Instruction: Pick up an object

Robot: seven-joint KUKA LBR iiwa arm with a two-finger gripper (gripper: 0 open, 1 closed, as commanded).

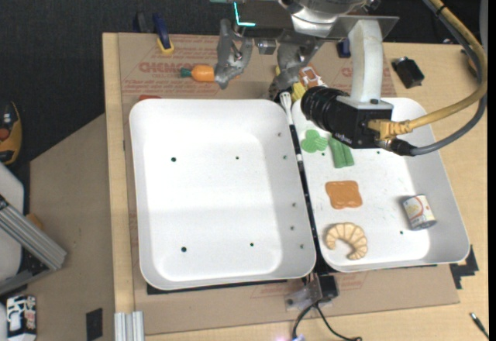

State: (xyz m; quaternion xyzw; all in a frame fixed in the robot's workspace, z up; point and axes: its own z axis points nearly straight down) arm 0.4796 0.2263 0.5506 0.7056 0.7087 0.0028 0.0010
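Since the task names no particular item, you have a choice of things, and all of them lie in the right bin (442, 246): a croissant (346, 239) near its front edge, an orange-brown flat piece (343, 194) just behind it, a small can (418, 211) lying on its side toward the right wall, and a green toy (314, 140) with a green stick (341, 153) beside it near the divider. These pieces lie well apart from one another, which I judge leaves room for fingers to come down around any one of them. The left bin (209, 184) shows its bare white floor with a few dark dots.

Your claw (256, 68) hangs above the back rims of the bins, over the cardboard sheet (139, 60) that lines the counter, and it has nothing between its fingers; they look spread, one grey finger (231, 60) toward the left bin's back edge and the other nearer the divider. A black camera unit (341, 118) with yellow cables is mounted off the wrist and hides part of the right bin's rear corner, where something orange and white (310, 80) peeks out; you cannot tell what it is. A small orange piece (203, 74) sits on the cardboard just beside the left finger, outside both bins.

By my reading the pick has not begun: the claw is high and behind the objects, so it needs to travel forward and right, then descend.
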